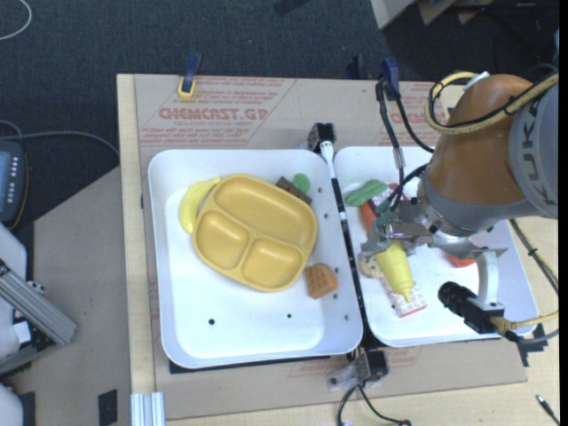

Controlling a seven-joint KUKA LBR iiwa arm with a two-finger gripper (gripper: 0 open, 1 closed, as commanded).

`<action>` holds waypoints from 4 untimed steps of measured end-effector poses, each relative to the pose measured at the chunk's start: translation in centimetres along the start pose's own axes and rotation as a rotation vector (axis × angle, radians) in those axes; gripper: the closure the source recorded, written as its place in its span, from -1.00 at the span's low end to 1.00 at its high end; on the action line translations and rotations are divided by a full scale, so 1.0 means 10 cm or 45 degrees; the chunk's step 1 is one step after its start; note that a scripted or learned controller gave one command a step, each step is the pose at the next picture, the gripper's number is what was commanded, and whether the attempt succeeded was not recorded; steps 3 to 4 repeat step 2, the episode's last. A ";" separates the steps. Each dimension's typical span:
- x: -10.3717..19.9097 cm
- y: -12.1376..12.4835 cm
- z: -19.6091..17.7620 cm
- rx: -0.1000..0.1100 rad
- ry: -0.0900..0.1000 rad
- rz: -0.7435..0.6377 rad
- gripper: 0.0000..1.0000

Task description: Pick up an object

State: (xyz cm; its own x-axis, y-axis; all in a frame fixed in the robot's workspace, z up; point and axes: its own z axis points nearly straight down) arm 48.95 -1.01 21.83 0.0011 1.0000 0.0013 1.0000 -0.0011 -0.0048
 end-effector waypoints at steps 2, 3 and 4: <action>-0.10 -0.01 -0.09 -0.005 -0.002 0.000 1.00; -0.10 -0.01 -0.09 -0.005 -0.002 0.000 1.00; -0.10 -0.01 -0.09 -0.005 -0.002 0.000 1.00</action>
